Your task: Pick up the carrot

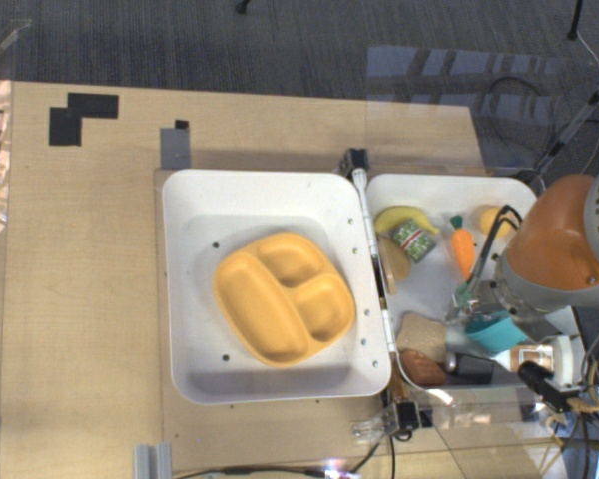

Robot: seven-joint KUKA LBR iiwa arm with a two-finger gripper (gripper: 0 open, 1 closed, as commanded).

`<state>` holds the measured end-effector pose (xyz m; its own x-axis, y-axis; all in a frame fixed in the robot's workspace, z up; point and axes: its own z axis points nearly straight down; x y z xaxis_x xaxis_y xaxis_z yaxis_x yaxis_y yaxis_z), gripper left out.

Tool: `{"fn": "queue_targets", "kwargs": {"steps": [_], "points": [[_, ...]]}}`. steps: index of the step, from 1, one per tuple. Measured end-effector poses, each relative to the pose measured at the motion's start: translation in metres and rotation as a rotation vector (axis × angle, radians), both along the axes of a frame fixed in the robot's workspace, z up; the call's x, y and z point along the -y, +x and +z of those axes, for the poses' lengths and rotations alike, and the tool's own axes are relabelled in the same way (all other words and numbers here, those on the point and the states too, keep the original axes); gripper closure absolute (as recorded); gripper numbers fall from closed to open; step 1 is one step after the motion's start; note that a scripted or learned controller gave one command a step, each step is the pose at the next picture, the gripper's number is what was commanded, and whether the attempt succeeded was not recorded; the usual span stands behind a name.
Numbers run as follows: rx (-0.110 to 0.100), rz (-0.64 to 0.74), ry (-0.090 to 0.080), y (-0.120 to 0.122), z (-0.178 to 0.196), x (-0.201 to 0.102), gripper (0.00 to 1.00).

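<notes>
Gripper [471, 305], mounted below the arm's orange band [554, 242], hangs over the middle of the right bin [429, 183]; whether it is released or clenched cannot be told, as the wrist covers much of it. Carrot [462, 250], orange with a green top, lies just above the gripper toward the bin's far edge, apart from it and ungrasped. A banana [401, 217] and a small green-labelled package [413, 238] lie beside the carrot, toward the divider between the bins. The left bin [185, 297] carries a yellow sectioned plate [285, 297]. To grasp well, the gripper should probably shift toward the far edge, centre over the carrot's midsection, and close across its narrow width, clear of the package. A teal object [497, 333] and brown items [422, 352] near the near edge are partly hidden and hard to identify.
</notes>
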<state>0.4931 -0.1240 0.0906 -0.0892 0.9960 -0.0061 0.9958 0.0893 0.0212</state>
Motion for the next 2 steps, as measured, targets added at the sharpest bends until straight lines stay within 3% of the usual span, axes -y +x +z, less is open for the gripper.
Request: {"fn": "queue_targets", "kwargs": {"steps": [1, 2], "points": [[0.001, -0.003, -0.003, 0.0, 0.0, 0.002, 0.0], [-0.006, -0.255, 0.004, 0.04, -0.002, 0.058, 0.0]]}}
